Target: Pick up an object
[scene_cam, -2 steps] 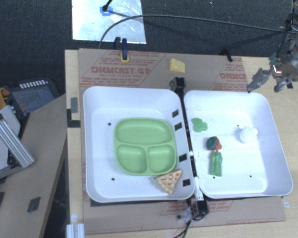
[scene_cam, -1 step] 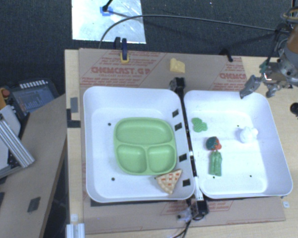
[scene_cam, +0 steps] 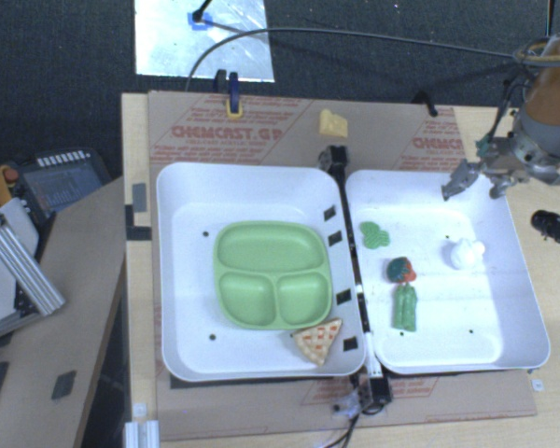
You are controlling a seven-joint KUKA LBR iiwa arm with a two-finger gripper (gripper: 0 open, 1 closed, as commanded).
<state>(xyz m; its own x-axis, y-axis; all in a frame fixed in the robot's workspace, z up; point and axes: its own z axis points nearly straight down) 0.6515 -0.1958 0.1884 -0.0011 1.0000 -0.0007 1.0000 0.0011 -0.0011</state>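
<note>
Claw (scene_cam: 478,183) hangs over the far right edge of the right bin (scene_cam: 429,189), above the rim. Two grey fingers (scene_cam: 457,181) splayed apart, released, nothing between them. Grey arm with orange band (scene_cam: 553,96) comes in from the right, above the claw.

Right bin, contents all well apart from the claw:
- White lump (scene_cam: 465,252), nearest to the claw, toward the bin's right side, lying alone on the floor.
- Green leafy piece (scene_cam: 374,237), left side of the bin, close to the divider between the bins.
- Small red-and-green round toy (scene_cam: 400,270), just near of the leafy piece.
- Long green vegetable-shaped toy (scene_cam: 405,308), directly near of the round toy, almost touching it, lying lengthwise far-to-near.

Left bin (scene_cam: 182,194):
- Green three-compartment plate (scene_cam: 271,273) at centre, flat.
- Pizza-slice toy (scene_cam: 317,341) at the plate's near right corner, against the plate rim.

Outside the bins: a small yellow block (scene_cam: 333,123) on the cardboard sheet (scene_cam: 261,124) beyond the bins' far edge, near where the two bins meet. Blue-and-yellow clamp (scene_cam: 232,92) on the board's far edge, to the left.
</note>
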